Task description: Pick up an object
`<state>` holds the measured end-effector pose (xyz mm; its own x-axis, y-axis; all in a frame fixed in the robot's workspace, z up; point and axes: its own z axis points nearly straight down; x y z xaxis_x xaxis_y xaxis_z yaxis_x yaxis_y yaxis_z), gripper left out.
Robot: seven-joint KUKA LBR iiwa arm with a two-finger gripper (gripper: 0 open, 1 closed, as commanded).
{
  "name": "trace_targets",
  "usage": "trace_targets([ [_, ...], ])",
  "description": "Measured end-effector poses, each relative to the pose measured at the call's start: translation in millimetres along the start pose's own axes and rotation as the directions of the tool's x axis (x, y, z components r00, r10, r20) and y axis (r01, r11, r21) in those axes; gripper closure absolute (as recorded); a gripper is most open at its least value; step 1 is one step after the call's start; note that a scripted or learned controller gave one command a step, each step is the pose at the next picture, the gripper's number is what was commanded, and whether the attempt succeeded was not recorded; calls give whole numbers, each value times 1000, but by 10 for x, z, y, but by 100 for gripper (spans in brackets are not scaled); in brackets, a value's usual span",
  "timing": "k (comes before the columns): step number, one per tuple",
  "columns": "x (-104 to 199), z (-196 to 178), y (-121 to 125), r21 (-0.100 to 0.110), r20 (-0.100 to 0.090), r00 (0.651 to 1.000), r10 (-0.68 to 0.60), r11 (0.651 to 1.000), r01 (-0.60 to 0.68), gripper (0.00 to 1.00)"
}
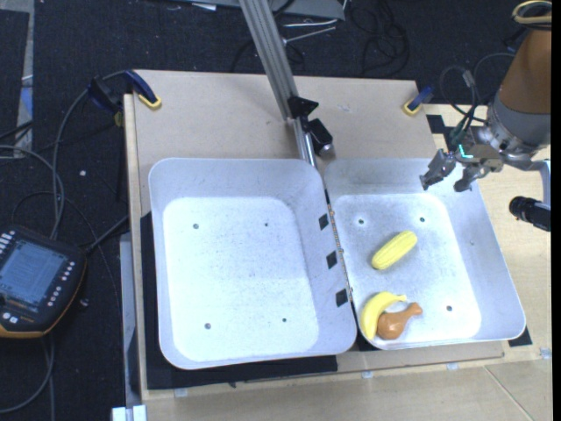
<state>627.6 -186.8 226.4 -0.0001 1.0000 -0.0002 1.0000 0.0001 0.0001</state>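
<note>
A: Which objects lie in the right bin (491, 261)?

B: A yellow corn cob (394, 250) rests near the bin's middle, tilted. Toward the near edge lies a banana (375, 308), with a brown drumstick (400, 319) touching it (the drumstick overlaps the banana's right side).

A: Where does the gripper (452, 172) stand?

B: It hangs over the far right corner of that bin, well apart from all three objects. Its two dark fingers are spread and nothing sits between them. The grey wrist and orange band of the arm (526, 95) enter from the right.

A: And the surroundings?

B: The left bin (175, 200) adjoins the right one on a tan bench (219, 112); a pendant (31, 279) lies on the floor at left.
</note>
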Motion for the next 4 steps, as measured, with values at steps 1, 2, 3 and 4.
trace_targets([
  [1, 0, 1, 0, 0, 0, 1000, 0, 1000, 0, 0],
  [2, -64, 492, 57, 4, -1, 1000, 0, 1000, 0, 0],
  [3, -37, 995, -48, 4, -1, 1000, 0, 1000, 0, 0],
  [4, -32, 1328, -55, 3, -1, 1000, 0, 1000, 0, 0],
])
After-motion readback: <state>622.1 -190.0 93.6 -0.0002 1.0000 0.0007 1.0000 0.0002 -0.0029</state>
